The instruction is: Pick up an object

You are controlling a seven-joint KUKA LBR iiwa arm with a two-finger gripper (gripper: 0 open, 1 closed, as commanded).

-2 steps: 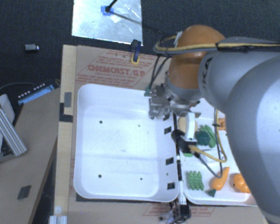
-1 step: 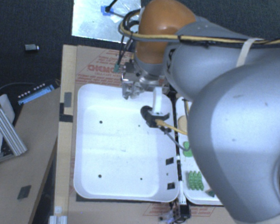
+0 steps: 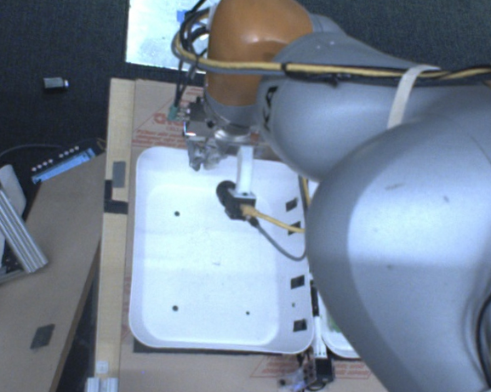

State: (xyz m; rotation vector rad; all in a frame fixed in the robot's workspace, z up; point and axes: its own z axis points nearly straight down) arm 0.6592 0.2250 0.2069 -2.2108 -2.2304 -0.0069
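Two bins sit on the desk [image 3: 108, 307]; nearest, the arm's grey bulk [image 3: 412, 248] covers the right one. Beyond it the left bin [image 3: 211, 299] shows only bare white floor, so no object to pick can be made out. Farthest, the hand [image 3: 222, 176] hangs over that bin's back edge, apparently searching; its opening I cannot tell.

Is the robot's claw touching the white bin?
Cannot tell. In the camera view the gripper overlaps the bin's far rim, but the slanted angle shows neither contact nor gap.
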